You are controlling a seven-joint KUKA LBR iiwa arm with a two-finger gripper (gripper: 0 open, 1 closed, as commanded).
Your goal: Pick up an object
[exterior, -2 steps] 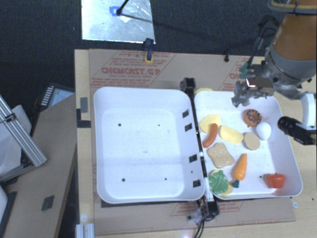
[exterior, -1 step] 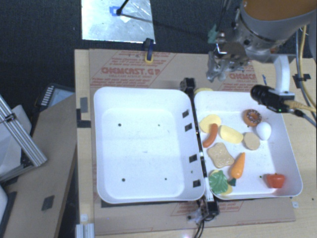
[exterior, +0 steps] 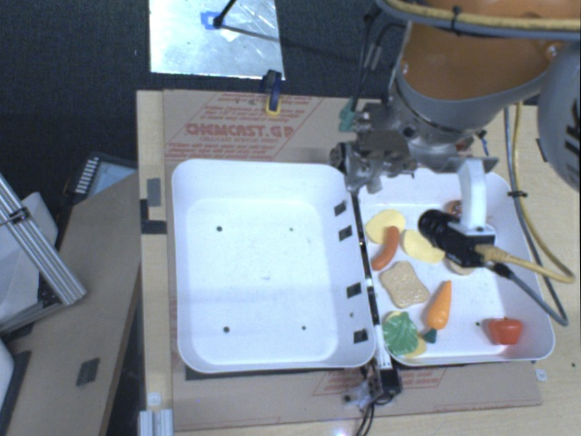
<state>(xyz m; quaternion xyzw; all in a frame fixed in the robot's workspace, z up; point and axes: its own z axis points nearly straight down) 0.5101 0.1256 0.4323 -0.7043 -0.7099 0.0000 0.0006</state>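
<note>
The right bin (exterior: 531,321) holds several toy foods. There is a pale yellow piece (exterior: 385,221), an orange-red sausage (exterior: 386,247), a yellow chip (exterior: 423,246), a tan cracker (exterior: 404,285), a carrot (exterior: 439,304), a green leafy piece (exterior: 399,332) and a red tomato (exterior: 504,331). My gripper (exterior: 361,175) hangs at the right bin's back left corner, above the divider between the bins and just behind the pale yellow piece. I see nothing held in it.
The left bin (exterior: 259,262) lies beside the right one on a cardboard sheet (exterior: 236,121). A black unit on a white bracket (exterior: 454,230) sticks out from the arm over the middle of the right bin. A shiny metal plate (exterior: 213,25) lies on the floor behind.
</note>
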